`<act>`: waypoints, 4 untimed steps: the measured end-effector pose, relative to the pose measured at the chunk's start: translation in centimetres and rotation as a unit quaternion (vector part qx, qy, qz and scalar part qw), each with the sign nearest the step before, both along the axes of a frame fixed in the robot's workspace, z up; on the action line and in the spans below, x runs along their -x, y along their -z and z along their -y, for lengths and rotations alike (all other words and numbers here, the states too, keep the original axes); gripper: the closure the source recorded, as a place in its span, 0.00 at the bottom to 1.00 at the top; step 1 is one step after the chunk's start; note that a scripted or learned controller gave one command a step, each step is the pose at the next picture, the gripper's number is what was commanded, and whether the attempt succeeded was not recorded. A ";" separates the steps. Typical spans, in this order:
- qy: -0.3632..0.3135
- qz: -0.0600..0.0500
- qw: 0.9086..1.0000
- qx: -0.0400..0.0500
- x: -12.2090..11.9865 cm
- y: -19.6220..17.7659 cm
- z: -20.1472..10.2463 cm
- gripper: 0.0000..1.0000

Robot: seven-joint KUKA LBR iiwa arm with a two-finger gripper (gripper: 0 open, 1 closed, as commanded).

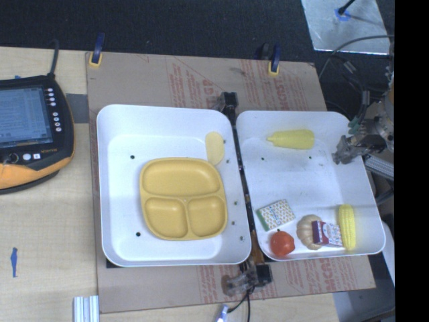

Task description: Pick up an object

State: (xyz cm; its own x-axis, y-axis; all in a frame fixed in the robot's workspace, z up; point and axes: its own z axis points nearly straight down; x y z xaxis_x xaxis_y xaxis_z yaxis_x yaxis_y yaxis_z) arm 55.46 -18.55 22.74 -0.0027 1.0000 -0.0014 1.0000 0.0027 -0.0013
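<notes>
The right bin [315, 176] holds several items. A yellow squeeze bottle [291, 139] lies near its far edge. Along the near edge sit a green and white carton [275, 214], a red tomato [282, 244], a tan bread roll [308, 231], a small red and white box [328, 234] and a yellow corn cob [346, 225]. My gripper [347, 149] hangs over the bin's right rim, to the right of the bottle and apart from every item. Nothing is visibly held by it.
The left bin [120, 200] carries a yellow divided plate [182, 197] and a pale yellow oval piece [214, 147] by its right wall. A tablet in an orange case [30, 129] lies at the bench's left. Clamps [273, 60] pin the cardboard at the back.
</notes>
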 end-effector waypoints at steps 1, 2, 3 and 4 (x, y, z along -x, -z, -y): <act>-0.002 -0.002 1.000 -0.001 2.7 5.0 -7.7 1.00; 0.000 0.000 1.000 0.000 -0.3 -3.5 -0.2 1.00; -0.002 -0.001 1.000 -0.001 0.1 0.6 -9.3 1.00; -0.001 -0.002 1.000 0.000 -3.5 10.1 -2.3 1.00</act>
State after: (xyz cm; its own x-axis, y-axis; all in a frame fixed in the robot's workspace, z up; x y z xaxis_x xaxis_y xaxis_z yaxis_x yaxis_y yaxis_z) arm 58.92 -16.26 12.65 -0.0040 1.0000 -0.0017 1.0000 0.0040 -0.0062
